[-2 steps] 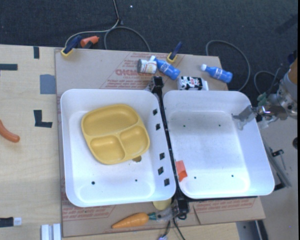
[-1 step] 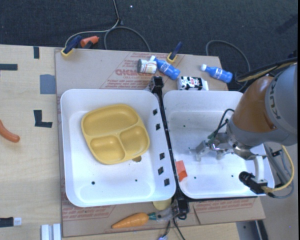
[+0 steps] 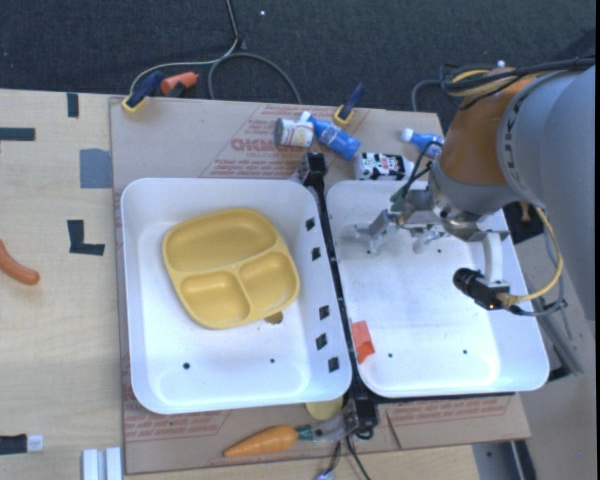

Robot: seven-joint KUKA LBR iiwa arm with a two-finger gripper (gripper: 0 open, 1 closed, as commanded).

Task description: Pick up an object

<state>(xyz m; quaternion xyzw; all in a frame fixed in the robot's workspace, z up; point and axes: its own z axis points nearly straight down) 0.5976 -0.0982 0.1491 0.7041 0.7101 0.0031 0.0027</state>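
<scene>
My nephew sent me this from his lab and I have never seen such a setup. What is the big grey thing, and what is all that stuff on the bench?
It is a robot arm, seen from one camera above the bench. Its hand hangs over the right bin; nothing shows between its fingers. The left bin holds a yellow divided plate. Outside the bins lie a toy carrot, a sausage and a small bottle.
</scene>
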